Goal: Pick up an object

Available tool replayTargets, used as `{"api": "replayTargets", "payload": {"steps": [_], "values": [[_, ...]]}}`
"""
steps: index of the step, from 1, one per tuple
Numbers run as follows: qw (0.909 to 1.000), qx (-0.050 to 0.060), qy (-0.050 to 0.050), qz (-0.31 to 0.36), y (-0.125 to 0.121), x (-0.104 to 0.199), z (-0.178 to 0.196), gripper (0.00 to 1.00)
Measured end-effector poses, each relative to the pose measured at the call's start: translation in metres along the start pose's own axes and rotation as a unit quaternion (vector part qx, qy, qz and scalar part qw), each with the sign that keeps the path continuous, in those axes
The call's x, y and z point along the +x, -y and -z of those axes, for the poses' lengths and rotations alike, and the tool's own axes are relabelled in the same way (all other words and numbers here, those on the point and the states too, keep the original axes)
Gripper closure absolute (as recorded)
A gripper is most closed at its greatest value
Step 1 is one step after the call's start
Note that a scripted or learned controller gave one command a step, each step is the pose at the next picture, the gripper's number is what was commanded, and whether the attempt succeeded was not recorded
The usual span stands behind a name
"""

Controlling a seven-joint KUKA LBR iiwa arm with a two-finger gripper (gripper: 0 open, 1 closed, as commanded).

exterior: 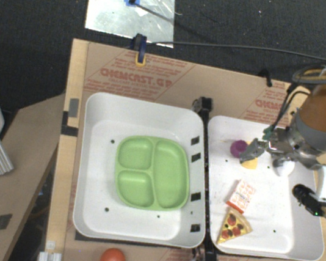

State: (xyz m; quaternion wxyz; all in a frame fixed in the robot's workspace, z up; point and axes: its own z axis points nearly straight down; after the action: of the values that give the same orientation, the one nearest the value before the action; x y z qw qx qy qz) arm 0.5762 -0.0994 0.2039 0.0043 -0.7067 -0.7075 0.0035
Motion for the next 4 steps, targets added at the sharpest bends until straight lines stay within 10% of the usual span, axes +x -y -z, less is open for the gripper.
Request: {"api": "replayTargets", "payload": {"steps": [4], "values": [[1.0, -0.006, 0.0, 0.0, 0.002, -0.003, -0.119, 0.0]]}}
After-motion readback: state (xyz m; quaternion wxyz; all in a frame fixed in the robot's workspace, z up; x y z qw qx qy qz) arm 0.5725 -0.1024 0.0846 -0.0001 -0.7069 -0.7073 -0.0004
